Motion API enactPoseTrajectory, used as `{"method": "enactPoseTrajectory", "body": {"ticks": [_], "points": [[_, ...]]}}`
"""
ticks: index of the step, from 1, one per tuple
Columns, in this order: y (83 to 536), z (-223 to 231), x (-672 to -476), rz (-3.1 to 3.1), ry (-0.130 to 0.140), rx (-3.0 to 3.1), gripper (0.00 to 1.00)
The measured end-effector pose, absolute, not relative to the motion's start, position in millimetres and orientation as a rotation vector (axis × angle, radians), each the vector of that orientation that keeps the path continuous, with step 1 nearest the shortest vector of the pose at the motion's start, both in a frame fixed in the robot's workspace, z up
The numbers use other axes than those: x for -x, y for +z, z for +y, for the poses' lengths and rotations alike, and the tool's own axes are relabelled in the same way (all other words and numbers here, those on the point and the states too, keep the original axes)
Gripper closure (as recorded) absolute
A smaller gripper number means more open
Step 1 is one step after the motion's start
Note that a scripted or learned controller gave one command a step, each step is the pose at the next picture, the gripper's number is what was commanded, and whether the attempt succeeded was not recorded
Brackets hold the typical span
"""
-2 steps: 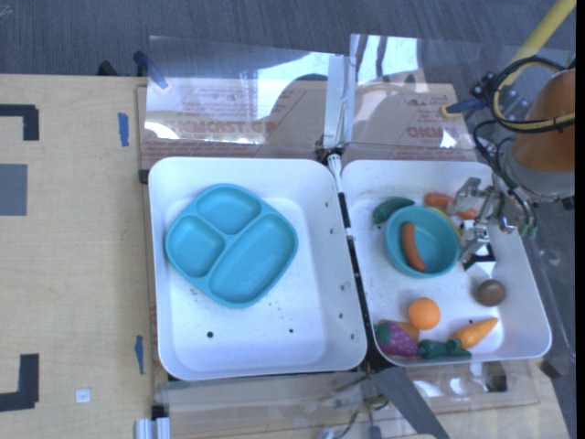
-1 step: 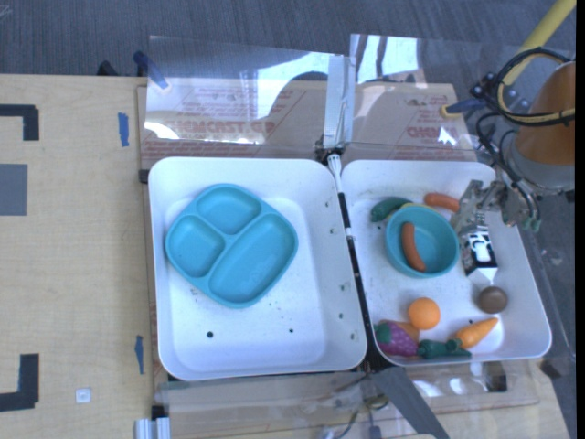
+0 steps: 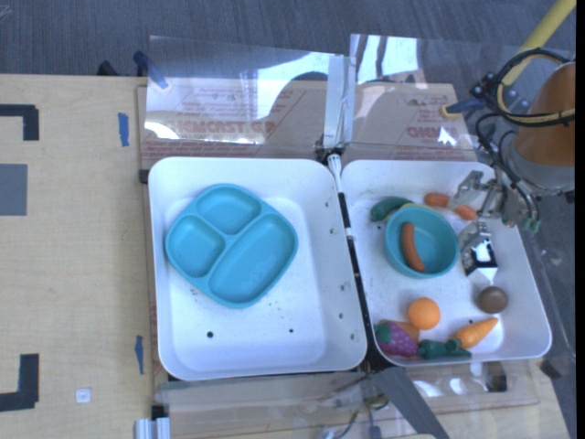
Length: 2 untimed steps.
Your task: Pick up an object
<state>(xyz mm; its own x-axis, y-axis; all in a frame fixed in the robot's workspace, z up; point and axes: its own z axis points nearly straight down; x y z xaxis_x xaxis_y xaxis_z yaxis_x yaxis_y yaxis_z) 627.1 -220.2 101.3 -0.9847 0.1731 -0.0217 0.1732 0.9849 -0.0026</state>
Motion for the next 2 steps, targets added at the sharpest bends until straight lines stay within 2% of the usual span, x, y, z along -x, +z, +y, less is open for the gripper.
{"method": "enactPoseTrajectory", "body": {"ticks": [1,2], "points": [[94.0,-219.7,-630.5,3.103,0.007,-0.422,0.00],[87.4,-222.1,-613.2,3.085,0.001,-0.575,0.00]]}}
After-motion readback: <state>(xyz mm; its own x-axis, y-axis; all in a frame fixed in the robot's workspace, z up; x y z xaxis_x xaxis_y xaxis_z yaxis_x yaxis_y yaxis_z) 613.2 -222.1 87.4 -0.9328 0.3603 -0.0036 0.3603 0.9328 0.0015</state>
